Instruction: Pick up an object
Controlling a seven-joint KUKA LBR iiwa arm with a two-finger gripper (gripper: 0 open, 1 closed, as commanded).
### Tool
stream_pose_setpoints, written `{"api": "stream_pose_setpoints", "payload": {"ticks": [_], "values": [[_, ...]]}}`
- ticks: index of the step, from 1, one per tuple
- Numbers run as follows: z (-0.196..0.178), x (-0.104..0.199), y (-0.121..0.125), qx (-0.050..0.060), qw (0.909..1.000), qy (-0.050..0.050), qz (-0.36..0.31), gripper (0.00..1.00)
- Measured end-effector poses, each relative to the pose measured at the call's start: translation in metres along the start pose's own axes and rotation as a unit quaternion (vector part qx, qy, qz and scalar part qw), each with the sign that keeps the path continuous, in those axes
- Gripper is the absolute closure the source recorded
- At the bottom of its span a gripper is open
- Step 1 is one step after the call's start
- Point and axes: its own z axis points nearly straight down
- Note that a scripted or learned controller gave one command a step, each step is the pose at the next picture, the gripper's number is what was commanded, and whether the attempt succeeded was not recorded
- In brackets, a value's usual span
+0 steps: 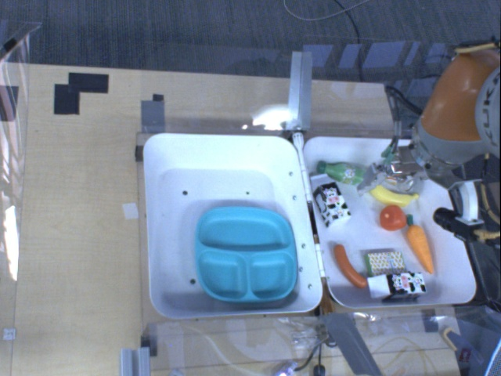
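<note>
Toys crowd the right bin [463, 292]. Nearest lie a cow-print carton [399, 285] and a small speckled box [384, 259], with an orange sausage [350, 265] to their left. Farther in, a carrot [420, 247] points near-to-far beside a tomato [393, 218]. Beyond them the banana [394, 196] lies with its long axis left-to-right, just on the near side of the gripper [401, 171], probably the closest target. Whether the gripper is open or closed cannot be told. A green bottle [341, 171] lies left of it.
</note>
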Motion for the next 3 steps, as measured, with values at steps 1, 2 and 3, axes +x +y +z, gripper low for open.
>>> {"api": "stream_pose_setpoints", "payload": {"ticks": [1, 2, 3], "values": [[0.076, -0.035, 0.026, -0.003, 0.9999, -0.001, 0.012, 0.00], [0.062, -0.033, 0.029, -0.008, 0.9999, -0.001, 0.010, 1.00], [-0.024, 0.076, 0.083, -0.002, 0.9990, 0.000, 0.045, 1.00]]}}
